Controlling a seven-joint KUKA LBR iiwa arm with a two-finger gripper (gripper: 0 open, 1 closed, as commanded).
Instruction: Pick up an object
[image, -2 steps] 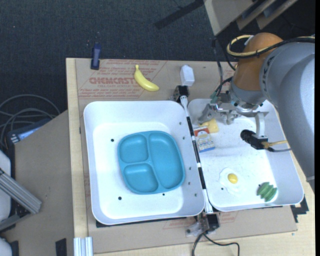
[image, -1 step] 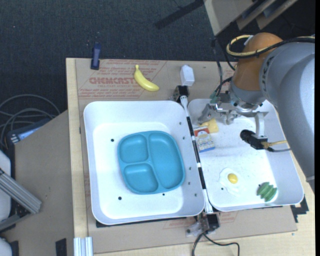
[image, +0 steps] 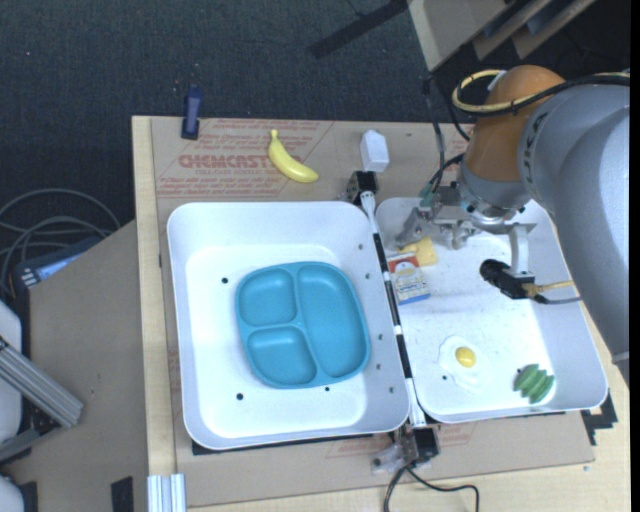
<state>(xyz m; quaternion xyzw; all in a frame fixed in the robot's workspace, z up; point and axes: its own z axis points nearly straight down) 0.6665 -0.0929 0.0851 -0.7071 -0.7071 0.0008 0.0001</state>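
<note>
Gripper (image: 428, 226) down in the far corner of one white bin (image: 572, 330); can't tell if it's open or closed from this angle.
Yellow block (image: 427, 252) sits just beneath it, contact unclear. Red-and-white carton (image: 407, 278) is just beyond the block, by the bin wall. Toy fried egg (image: 464, 357) and green piece (image: 534, 383) lie well away from it. Blue divided plate (image: 300, 323) is in the other bin (image: 200, 300), and a banana (image: 290, 160) lies outside on the bench (image: 160, 160).

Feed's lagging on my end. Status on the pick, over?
Gripper low in right bin, far left corner. Yellow block right at it, grasp unconfirmed. Carton close beside block.
</note>
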